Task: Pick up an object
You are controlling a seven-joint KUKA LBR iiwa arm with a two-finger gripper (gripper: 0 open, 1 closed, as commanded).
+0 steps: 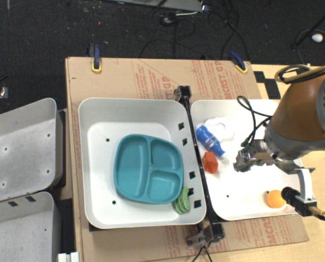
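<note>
So two shallow white bins are set side by side on the desk (pixel 151 81), which is covered by a cardboard sheet. The left bin (pixel 91 119) is taken up mostly by a teal divided plate (pixel 149 168), with a green thing (pixel 181 202) tucked against the plate's lower right edge. In the right bin (pixel 233 201), a blue object (pixel 210 140) is seen near the dividing wall, lying partly over something white (pixel 220 127), and a small red-orange object (pixel 210 162) is parked just below it. An orange ball (pixel 274 198) is sitting near the bin's front right corner. The gripper (pixel 244 161) is hung over the middle of the right bin, clear of the objects; how far the fingers are spread can't really be made out, and nothing is seen held between them.
</note>
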